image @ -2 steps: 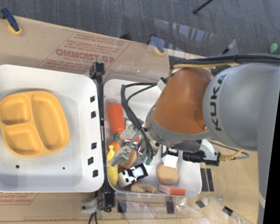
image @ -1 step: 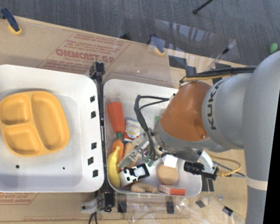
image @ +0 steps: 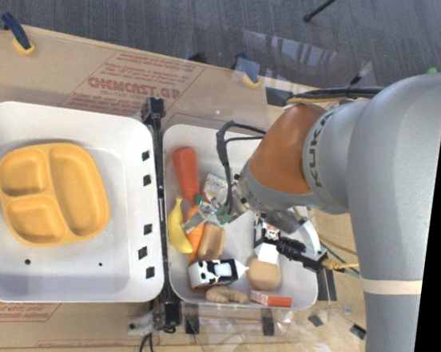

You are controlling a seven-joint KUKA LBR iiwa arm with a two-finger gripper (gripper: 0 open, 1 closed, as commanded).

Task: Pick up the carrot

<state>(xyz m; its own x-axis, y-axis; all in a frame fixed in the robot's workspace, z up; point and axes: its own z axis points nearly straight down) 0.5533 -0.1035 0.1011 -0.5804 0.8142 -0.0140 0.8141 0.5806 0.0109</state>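
Note:
The carrot (image: 186, 173) is an orange-red tapered piece lying lengthwise near the left wall of the right bin (image: 303, 280), thick end toward the back. The arm's orange band and grey wrist cover the middle of that bin. My gripper (image: 215, 204) reaches down just right of the carrot's lower end, over the clutter at the bin's centre. I see nothing held in it; the carrot lies apart from it on the bin floor.
A banana (image: 178, 226), a bun (image: 210, 242), a black-and-white cow toy (image: 214, 272), a tan round piece (image: 264, 275), a peanut (image: 225, 295) and a red box (image: 271, 299) crowd the right bin's front. The left bin (image: 46, 277) holds a yellow divided plate (image: 51, 191).

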